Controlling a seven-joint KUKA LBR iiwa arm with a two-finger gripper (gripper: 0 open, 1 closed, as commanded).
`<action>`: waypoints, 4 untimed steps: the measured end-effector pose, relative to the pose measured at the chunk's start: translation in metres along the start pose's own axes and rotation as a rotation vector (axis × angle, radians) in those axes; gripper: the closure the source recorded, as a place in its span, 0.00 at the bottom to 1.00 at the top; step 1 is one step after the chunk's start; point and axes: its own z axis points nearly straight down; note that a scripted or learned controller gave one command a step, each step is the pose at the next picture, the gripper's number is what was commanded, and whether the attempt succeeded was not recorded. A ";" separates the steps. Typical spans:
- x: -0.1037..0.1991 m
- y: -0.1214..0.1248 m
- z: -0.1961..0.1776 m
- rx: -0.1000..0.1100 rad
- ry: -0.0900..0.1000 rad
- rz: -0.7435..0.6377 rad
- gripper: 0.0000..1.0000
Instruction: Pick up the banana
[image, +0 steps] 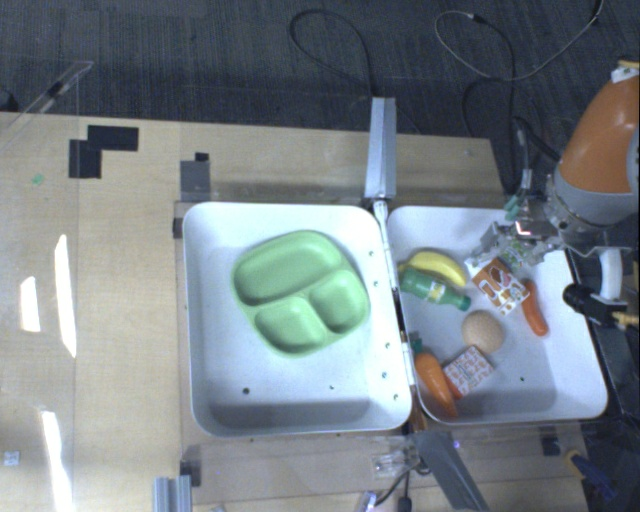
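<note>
Banana (436, 266) lies in your right bin (570, 400), touching green bottle (433, 290); gripper (516, 240) hovers near, finger spread unreadable.

No lettering is reading clearly anywhere; the printed packet (499, 283) just below the pincer (518, 232) and the red box (468, 369) farther below are showing only blurred marks

The yellow banana (436, 265) is lying flat in the right-hand bin, near its left wall; its curved back is arching toward the far side
</note>
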 end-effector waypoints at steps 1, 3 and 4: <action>0.040 0.045 0.092 -0.025 -0.001 -0.036 0.00; 0.025 0.061 0.097 -0.030 0.001 0.045 0.00; 0.043 0.055 0.111 -0.005 0.001 0.059 0.00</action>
